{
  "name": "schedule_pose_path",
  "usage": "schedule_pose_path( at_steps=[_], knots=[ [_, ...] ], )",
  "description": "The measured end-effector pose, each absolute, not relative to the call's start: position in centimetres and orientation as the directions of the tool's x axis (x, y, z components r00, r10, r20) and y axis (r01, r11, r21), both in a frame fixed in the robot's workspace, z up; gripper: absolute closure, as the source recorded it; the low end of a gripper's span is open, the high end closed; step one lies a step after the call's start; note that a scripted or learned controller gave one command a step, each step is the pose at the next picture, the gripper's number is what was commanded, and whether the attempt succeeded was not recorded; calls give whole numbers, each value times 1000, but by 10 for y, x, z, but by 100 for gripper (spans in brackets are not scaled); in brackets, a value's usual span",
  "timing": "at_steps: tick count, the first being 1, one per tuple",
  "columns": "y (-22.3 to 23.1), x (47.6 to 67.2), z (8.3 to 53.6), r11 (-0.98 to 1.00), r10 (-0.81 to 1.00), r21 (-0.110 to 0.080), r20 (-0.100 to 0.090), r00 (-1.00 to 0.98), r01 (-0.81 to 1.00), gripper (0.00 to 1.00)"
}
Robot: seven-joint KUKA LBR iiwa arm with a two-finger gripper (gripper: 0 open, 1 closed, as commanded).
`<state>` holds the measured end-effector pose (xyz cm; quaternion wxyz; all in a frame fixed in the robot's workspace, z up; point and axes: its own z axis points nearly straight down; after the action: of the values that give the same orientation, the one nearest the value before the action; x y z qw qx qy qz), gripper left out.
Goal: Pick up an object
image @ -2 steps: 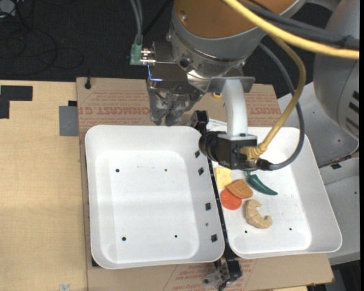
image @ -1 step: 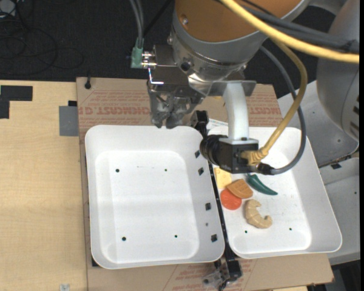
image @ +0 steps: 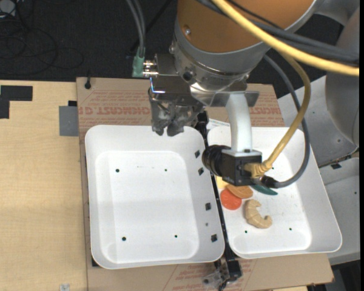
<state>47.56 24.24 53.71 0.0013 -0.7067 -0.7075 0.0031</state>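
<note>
The gripper [image: 173,119] hangs at upper centre over the left bin's [image: 103,162] far rim, spread or pressed together I cannot tell, so reaching the red disc [image: 232,201] and tan croissant [image: 258,214] in the right bin [image: 318,223] likely means crossing the divider.

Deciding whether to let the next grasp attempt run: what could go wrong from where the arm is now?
1. The gripper hangs over the far rim of the left white bin, while the red round disc and tan croissant-shaped piece lie in the right white bin; descending here would likely strike the rim or grab nothing.
2. Those two pieces sit bunched close to the inner wall, so a grasp may catch both or hit that wall.
</note>
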Motion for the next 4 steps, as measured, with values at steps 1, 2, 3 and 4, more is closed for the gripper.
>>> schedule_pose_path(
  at_steps=[1, 2, 3, 4],
  knots=[
    [244, 475, 537, 10, 1000, -7, -2, -10, 1000, 100],
    [244, 489, 537, 0, 1000, -3, -2, 0, 1000, 100],
    [243, 477, 537, 1, 1000, -5, -2, -1, 1000, 100],
    [244, 484, 537, 0, 1000, -4, -2, 0, 1000, 100]
  ],
)
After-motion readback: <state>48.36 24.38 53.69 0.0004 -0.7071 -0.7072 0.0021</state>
